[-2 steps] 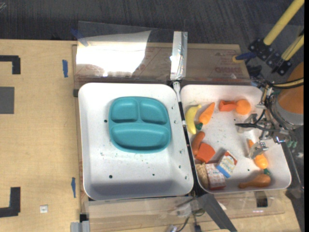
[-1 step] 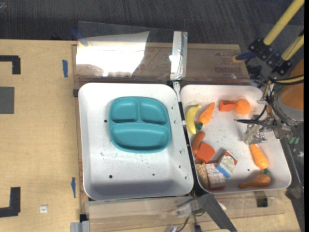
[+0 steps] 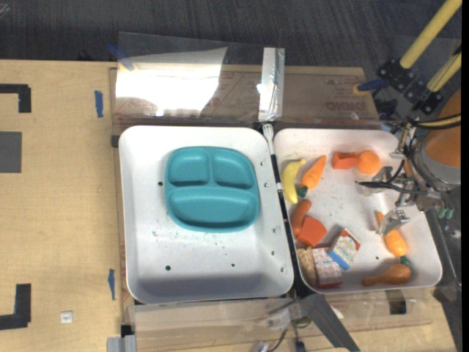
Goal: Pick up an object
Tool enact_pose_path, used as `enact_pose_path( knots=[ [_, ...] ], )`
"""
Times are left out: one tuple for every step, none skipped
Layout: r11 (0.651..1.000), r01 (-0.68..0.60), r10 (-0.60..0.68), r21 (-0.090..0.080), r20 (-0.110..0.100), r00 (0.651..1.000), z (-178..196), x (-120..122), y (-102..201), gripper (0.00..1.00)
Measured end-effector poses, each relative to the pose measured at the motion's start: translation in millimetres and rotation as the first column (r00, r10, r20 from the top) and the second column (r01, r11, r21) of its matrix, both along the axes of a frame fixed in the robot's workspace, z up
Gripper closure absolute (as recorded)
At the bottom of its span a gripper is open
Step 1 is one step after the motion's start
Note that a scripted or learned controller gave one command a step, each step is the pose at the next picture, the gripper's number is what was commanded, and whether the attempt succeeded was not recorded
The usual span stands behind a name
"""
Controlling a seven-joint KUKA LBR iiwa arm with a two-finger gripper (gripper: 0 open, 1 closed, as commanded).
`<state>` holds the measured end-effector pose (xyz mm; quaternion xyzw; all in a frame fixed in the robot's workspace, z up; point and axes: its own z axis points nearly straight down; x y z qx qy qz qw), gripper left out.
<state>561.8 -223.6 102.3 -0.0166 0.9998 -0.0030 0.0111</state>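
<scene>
My gripper hangs over the right side of the right bin, below the arm's orange band. Its fingers stand apart with nothing between them, one dark finger pointing left. A small orange piece lies just in front of it. An orange ball and an orange block lie just behind it. A carrot and a yellow banana lie at the bin's far left.
The right bin also holds a red-orange block, a sausage, two small cartons and a brown piece. The left bin bears a teal divided plate. Yellow poles rise at far right.
</scene>
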Motion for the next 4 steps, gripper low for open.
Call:
enact_pose_path(
  knots=[
    [0.998, 0.066, -0.066, 0.005, -0.011, 0.998, -14, -23, 1, 0.0],
    [0.998, 0.064, -0.064, 0.001, 0.003, 0.998, 1, -18, 2, 1.0],
    [0.998, 0.064, -0.064, 0.002, 0.001, 0.998, 0, -19, 2, 0.0],
    [0.993, 0.118, -0.118, 0.006, -0.013, 0.993, -14, -29, 1, 0.0]
  ],
)
